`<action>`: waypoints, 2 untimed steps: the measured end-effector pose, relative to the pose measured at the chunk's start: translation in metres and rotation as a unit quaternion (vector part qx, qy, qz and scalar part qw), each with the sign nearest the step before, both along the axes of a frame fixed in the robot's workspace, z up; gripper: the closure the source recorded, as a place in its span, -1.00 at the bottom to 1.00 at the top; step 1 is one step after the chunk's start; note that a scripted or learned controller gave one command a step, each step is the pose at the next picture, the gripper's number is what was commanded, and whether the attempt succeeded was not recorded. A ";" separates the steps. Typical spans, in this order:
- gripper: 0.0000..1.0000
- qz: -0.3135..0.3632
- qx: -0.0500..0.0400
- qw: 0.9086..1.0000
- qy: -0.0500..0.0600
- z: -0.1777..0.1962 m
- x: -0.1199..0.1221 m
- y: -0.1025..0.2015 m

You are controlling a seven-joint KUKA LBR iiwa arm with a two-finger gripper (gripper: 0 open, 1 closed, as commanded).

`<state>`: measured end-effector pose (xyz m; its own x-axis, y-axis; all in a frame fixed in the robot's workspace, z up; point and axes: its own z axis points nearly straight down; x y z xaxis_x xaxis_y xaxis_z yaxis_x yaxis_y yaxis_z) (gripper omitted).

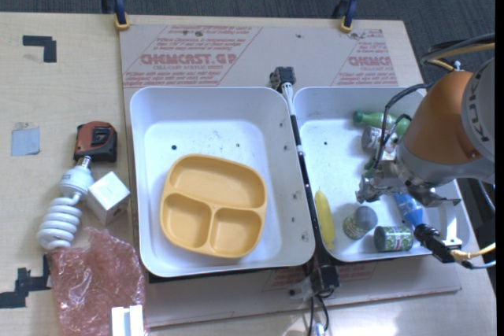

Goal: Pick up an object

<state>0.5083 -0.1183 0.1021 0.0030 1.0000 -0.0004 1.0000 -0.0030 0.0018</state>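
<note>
can (392, 238) lies on its side at the right bin's (331, 110) near edge, long axis left-right | banana (324, 218) runs near-far along the left wall | my gripper (376, 186) above them, grip state: cannot tell

Grey round object (359, 222) lying in right bin (335, 248), front.

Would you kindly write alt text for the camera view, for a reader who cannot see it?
A grey and orange arm reaches from the right into the right bin, its end effector low among small items: a yellow banana, a green can, a grey lump. The left bin holds a yellow divided plate. A spiral bulb lies on the bench to the left.
</note>
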 end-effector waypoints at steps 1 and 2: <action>-1.00 0.000 0.000 1.000 0.000 0.000 0.000 0.000; -1.00 0.001 0.000 1.000 0.001 -0.010 -0.031 -0.009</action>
